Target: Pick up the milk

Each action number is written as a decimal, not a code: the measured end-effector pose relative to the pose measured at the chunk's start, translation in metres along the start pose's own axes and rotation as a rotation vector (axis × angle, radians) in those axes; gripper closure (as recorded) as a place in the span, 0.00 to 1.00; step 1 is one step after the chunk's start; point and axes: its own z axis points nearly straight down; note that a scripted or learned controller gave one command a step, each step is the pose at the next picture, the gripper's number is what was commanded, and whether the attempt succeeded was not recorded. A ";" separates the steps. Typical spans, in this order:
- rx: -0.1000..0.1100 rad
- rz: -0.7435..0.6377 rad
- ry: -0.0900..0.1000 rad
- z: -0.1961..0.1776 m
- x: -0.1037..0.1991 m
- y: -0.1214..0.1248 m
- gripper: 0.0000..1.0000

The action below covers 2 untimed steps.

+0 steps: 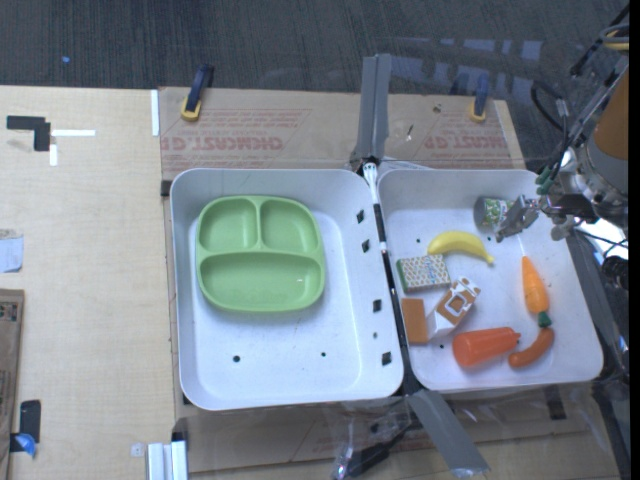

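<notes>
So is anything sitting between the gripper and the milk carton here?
Yes: the banana lies roughly between the gripper, near the right bin's back wall, and the milk carton, which is hemmed by a patterned box and an orange block.

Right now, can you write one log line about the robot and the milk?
gripper: over right bin, top right, near banana | milk: lying mid-bin, not held | green plate: left bin

The light wooden worktop (pixel 90 268) carries two shallow white bins side by side. The right bin (pixel 580 363) lies under the claw (pixel 522 218); the left bin (pixel 270 368) sits well to the claw's left. Brown cardboard (pixel 270 128) lies flat beneath both bins, with a yellow-handled clamp (pixel 196 93) at its far edge.
</notes>
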 end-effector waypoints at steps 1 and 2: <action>-0.003 0.292 0.001 0.126 0.075 -0.006 0.00; -0.003 0.348 0.001 0.133 0.066 -0.065 0.00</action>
